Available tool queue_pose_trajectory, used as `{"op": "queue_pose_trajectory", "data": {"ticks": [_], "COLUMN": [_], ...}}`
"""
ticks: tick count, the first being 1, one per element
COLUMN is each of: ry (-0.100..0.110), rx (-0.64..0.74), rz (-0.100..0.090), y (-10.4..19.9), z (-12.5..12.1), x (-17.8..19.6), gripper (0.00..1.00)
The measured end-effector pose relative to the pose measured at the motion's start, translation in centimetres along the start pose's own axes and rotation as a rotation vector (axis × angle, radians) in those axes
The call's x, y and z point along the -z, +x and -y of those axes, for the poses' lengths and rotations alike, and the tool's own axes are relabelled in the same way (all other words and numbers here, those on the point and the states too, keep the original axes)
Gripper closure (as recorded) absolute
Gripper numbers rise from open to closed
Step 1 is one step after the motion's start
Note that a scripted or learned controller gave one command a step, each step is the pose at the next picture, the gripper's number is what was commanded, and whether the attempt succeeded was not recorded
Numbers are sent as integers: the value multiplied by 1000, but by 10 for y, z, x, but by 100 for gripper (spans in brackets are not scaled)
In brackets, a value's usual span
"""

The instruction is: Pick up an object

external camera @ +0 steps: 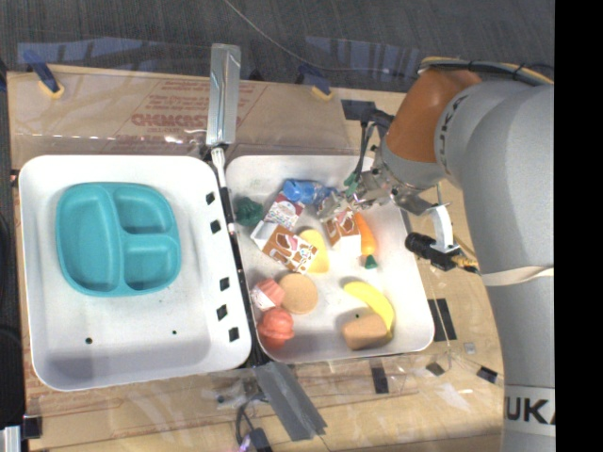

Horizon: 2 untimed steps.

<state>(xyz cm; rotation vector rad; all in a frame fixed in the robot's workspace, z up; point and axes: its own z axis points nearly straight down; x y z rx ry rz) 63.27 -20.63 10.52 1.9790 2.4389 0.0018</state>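
Note:
The right bin (415, 301) holds several toy foods. Among them are a blue packet (300, 191), a white and red carton (282, 213), a brown carton (290, 249), an orange carrot (366, 234), a yellow banana (370, 300), a tan bread piece (366, 330), a round biscuit (300, 293) and a red fruit (277, 327). My gripper (352, 196) is low over the far right part of this bin. It sits just above a small brown carton (339, 226) and the top of the carrot. The wrist hides what lies under it.
The left bin (57, 356) holds a teal divided plate (118, 237). A metal divider bar (222, 97) runs between the bins at the back. The grey arm (499, 158) covers the bench to the right of the right bin.

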Motion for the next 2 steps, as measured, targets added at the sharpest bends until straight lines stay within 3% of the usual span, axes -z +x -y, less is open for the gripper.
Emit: {"op": "queue_pose_trajectory", "data": {"ticks": [1,2], "ry": [-1,9], "rx": [31,35], "rz": [0,-4], "y": [44,46], "z": [44,46], "x": [92,97], "gripper": [100,100]}}
